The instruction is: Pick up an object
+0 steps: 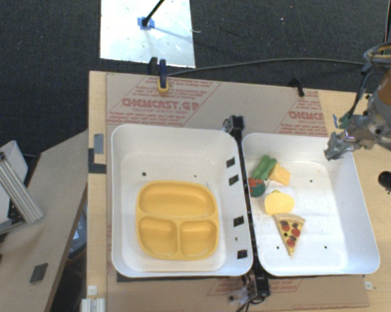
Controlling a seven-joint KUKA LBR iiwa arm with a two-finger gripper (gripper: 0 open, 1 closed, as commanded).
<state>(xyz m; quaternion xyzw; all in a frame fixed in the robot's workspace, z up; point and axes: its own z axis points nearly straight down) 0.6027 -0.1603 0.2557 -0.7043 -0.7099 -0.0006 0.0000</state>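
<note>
At upper right of frame, over the far right corner of the right-hand bin [359, 256]: gripper [333, 151], arm entering from the right edge. Finger spread not legible at this size, cannot tell whether wide or narrow; nothing seen between the tips. Judged: no pick made yet, whole task outstanding — approach, descent, closing, lift all remain.

Candidate objects clustered at left side of the same bin, hard against the dividing wall and well apart from the gripper: green vegetable piece [264, 167] uppermost, small red-and-green piece [256, 185] just below it, yellow wedge [281, 175] beside it on the right, yellow disc [279, 203] at centre, pizza slice [290, 230] lowest.

Possible obstruction: closeness of the dividing wall and tight packing of the upper three pieces, little room for fingers. Disc and pizza slice flat, likely hard to grip.

Left-hand bin [126, 181]: yellow divided tray [177, 220], far from the tool.
</note>
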